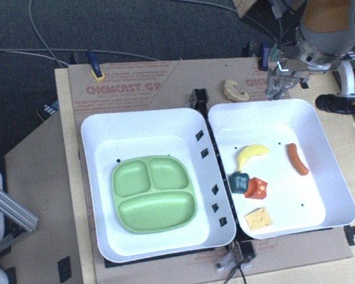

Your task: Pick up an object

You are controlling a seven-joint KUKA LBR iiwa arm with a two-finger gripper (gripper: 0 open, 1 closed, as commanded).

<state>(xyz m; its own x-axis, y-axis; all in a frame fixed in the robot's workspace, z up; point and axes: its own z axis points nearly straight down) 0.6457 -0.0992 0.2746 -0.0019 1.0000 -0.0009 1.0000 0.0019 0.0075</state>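
Note:
The right bin (328, 174) holds a yellow banana (252, 154), a reddish-brown sausage (297, 158), a teal block (238, 182) touching a red piece (256, 188), and a yellow cheese wedge (258, 218). My gripper (277, 88) hangs at the top right, over the cardboard just beyond the right bin's far rim. It is well apart from all the bin's objects, and nothing shows in it.
A green divided plate (153, 193) lies in the left bin (97, 176). A beige lump (235, 90) rests on the cardboard behind the bins, left of the gripper. Blue clamps (96, 70) (262, 55) grip the board's far edge. Black clips line the seam between the bins.

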